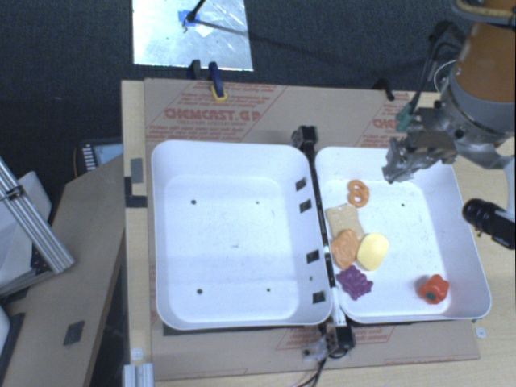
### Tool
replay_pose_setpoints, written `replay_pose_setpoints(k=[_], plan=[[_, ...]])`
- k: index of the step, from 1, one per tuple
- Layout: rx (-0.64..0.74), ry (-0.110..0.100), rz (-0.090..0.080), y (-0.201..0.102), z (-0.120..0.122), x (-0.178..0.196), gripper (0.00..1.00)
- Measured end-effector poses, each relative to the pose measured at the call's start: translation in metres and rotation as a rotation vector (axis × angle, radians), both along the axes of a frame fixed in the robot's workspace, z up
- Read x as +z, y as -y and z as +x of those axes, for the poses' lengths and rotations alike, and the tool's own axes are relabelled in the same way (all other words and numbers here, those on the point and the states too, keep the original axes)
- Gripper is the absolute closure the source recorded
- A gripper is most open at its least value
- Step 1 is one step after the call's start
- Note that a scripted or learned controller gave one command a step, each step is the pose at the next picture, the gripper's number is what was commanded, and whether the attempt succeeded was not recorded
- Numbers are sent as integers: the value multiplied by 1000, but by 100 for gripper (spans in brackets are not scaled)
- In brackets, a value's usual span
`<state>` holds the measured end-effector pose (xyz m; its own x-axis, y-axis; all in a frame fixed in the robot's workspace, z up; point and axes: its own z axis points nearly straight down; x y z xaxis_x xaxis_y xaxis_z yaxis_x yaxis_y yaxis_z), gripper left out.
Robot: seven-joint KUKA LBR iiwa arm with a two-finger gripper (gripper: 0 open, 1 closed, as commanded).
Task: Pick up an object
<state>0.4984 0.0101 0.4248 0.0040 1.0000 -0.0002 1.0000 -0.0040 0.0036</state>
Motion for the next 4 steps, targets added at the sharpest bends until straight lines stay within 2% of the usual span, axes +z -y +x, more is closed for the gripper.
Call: replay_pose_setpoints(k=[1,2,3,4], plan=[[13,-9,1,-65,37,-85,100],[16,6,6,-130,-13,-2,100],[9,10,4,-121,-11,94,100],[13,1,4,-172,-12,111,100]])
